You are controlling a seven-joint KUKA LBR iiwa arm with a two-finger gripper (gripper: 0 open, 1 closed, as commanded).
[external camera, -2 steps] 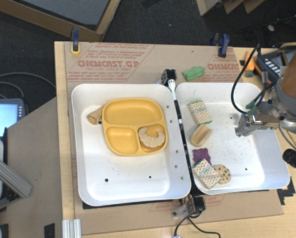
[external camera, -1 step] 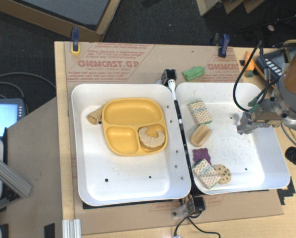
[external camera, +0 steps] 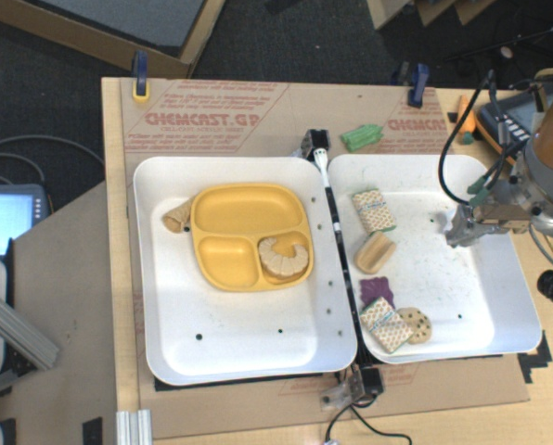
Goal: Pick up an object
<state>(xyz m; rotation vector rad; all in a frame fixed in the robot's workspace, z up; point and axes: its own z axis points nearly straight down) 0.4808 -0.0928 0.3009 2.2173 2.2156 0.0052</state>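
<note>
In the right bin (external camera: 485,313) lie several small items: a patterned packet (external camera: 373,210), a tan bread-like piece (external camera: 377,251), a purple piece (external camera: 378,291), a second patterned packet (external camera: 384,326) and a round cookie (external camera: 414,324). My gripper (external camera: 457,232) hangs over the right part of this bin, well to the right of those items, with nothing seen in it. The left bin (external camera: 165,313) bears a yellow divided plate (external camera: 249,213) with a beige ring-shaped piece (external camera: 285,257) in its lower right compartment. A tan piece (external camera: 176,217) lies by the plate's left edge.
A green object (external camera: 362,137) lies on the bench behind the right bin. Clamps (external camera: 141,80) hold the board's back edge. Cables and the arm's body (external camera: 527,170) crowd the right side. A black divider (external camera: 330,230) runs between the bins.
</note>
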